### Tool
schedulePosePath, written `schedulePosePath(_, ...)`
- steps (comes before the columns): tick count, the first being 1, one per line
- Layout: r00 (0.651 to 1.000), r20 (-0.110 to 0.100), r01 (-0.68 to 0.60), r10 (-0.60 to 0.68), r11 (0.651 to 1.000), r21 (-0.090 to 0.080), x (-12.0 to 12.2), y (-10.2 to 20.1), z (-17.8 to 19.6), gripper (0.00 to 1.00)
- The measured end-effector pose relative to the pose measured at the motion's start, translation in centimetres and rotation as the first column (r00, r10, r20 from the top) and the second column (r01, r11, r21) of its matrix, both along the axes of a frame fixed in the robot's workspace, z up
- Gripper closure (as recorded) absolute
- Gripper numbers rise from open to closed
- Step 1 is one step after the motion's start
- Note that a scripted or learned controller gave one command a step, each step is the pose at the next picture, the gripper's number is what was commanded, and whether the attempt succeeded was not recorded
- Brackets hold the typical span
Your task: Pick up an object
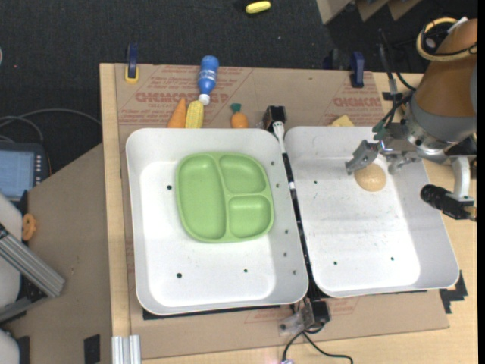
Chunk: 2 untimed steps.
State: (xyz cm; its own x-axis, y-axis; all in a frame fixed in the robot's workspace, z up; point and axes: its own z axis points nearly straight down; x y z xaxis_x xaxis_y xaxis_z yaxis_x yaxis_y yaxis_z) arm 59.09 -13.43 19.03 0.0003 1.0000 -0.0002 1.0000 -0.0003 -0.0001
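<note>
A tan, rounded object (371,179) like a bread roll lies in the upper right part of the right bin (364,264). My gripper (378,160) hangs just above and behind it. The grey fingers (361,158) are spread apart, so the gripper is open. The roll rests on the bin floor at the fingertips and is not gripped. The arm with its orange band (447,74) comes in from the upper right.
A green divided plate (223,196) sits in the left bin (151,226). Behind the bins lie a blue-capped bottle (206,78), a corn cob (195,114), two carrots (177,114) and a yellow wedge (342,121). A black part (447,199) overhangs the right bin's right rim.
</note>
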Motion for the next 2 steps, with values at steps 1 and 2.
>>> schedulePosePath(1,1.000,-0.008,0.005,-0.005,1.000,0.001,-0.75,-6.60,-11.18,0.00)
schedulePosePath(2,1.000,0.000,0.001,-0.001,1.000,0.000,-0.50,-6.23,-10.56,0.00)
